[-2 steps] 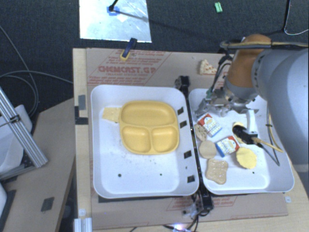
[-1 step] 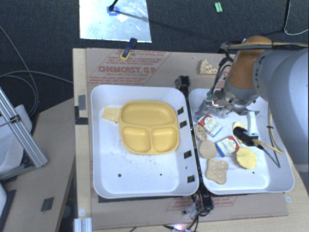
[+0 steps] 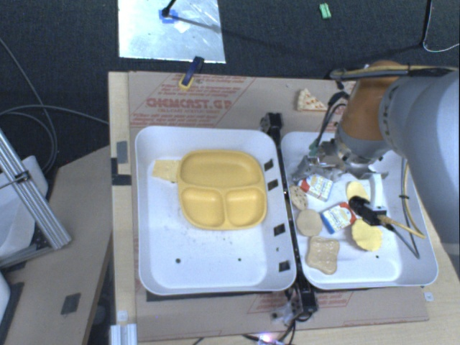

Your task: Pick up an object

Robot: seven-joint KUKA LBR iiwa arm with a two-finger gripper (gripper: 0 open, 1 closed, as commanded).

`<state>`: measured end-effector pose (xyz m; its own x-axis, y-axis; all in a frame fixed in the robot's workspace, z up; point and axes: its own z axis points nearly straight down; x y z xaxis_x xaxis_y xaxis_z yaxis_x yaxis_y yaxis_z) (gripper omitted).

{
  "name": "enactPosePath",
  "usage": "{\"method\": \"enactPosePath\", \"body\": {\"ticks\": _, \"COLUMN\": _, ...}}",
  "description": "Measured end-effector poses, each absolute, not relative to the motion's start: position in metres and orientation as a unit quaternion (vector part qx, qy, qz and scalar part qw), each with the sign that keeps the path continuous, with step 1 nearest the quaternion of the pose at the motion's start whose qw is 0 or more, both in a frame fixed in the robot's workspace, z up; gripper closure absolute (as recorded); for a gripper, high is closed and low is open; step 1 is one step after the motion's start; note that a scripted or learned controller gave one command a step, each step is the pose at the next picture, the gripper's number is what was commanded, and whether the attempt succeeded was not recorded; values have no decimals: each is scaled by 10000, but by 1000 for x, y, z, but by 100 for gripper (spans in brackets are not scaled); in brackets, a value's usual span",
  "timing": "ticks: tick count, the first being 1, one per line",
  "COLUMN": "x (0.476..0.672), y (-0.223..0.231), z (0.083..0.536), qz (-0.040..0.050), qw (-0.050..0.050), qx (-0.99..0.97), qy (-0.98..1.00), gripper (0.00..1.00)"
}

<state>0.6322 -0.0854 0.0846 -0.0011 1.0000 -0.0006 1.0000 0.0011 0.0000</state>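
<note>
Floor: dark carpet around the bench; foil sheet (image 3: 171, 19) at top, small green bit (image 3: 325, 10) well to its right.
Bench: cardboard (image 3: 215, 99) with red print under both bins; pizza wedge (image 3: 311, 100) on the cardboard just above the right bin; blue-yellow piece (image 3: 191, 71) at the cardboard's top edge.
Left bin (image 3: 154, 264): yellow plate (image 3: 221, 189) with three compartments, near centre; pale square (image 3: 164, 169) touching the plate's upper-left edge.
Right bin (image 3: 388, 268): red packet (image 3: 318, 186) upper left; blue packet (image 3: 336, 216) below it; small cookie (image 3: 298, 196) at the left wall; round cookie (image 3: 310, 223) just beside the blue packet; toast (image 3: 323, 254) lowest; yellow disc (image 3: 367, 237) and yellow lump (image 3: 357, 190) toward the right.
Arm (image 3: 424, 121): in from the right, orange band (image 3: 366, 106) over the bin's top edge.
Gripper (image 3: 310, 165): low at the right bin's upper-left corner, just above the red packet.
Grip state: cannot tell at this angle.
Task thing: candidates all lie in the right bin; red packet is nearest the gripper, flat on the bin floor.
</note>
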Motion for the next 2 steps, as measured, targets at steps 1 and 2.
{"method": "enactPosePath", "body": {"ticks": 1, "x": 634, "y": -85, "z": 96, "qz": 17, "qw": 16, "qx": 7066, "qy": 7077, "gripper": 100}}
{"method": "enactPosePath", "body": {"ticks": 2, "x": 634, "y": -85, "z": 96, "qz": 13, "qw": 14, "qx": 7063, "qy": 7079, "gripper": 0}}
